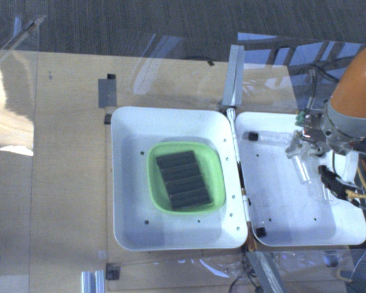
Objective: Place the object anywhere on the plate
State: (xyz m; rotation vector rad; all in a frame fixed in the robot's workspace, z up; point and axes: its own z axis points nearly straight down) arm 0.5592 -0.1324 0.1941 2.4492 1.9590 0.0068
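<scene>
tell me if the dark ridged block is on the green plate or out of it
On it. The dark block lies flat inside the green plate in the left bin.

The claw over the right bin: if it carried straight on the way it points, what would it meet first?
The claw points down-left into the right bin. It would likely meet that bin's white floor first, though depth is hard to judge from above.

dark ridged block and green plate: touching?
Touching. The camera view shows the dark ridged block lying flat inside the green plate in the left bin, resting on the plate's floor with green rim showing all round.
</scene>
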